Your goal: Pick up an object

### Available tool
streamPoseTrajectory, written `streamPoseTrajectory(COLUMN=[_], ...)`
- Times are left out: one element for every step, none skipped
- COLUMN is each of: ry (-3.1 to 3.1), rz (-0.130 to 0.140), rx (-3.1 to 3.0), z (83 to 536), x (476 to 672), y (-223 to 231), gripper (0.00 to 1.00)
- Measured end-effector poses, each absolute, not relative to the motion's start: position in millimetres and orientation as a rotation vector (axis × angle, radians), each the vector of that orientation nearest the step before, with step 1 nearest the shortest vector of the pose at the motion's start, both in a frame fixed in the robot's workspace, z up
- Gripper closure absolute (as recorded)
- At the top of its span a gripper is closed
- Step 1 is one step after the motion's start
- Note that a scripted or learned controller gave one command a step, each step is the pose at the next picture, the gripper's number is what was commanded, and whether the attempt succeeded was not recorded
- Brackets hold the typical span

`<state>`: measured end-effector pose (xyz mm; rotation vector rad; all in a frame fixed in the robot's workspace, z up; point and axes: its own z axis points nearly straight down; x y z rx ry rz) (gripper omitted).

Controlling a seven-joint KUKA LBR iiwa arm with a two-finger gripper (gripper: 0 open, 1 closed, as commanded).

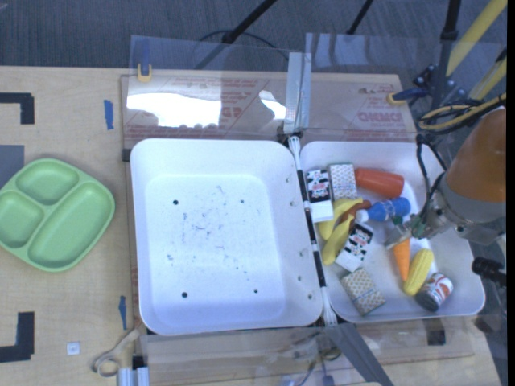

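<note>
Lying in right bin (pixel 463 296): yellow corn cob (pixel 419 268).

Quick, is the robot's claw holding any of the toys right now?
Gripper: low in the right bin, among the toys; whether it holds one cannot be told.

wooden bench (pixel 64 312), two white bins (pixel 161 215) side by side, green divided plate (pixel 52 213) at left

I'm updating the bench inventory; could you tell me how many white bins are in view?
2. The left bin sits at the bench's middle; the right bin adjoins it and holds the toys, with the gripper above them. None looks hidden.
</note>
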<state>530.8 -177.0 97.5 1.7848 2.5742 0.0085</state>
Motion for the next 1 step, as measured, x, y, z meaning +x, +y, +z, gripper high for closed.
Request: streamPoseTrajectory(ry=[2.518], rz=[0.001], rx=[1.875], z=[209.2], x=[547.9], y=[-140.6], gripper=[1.0])
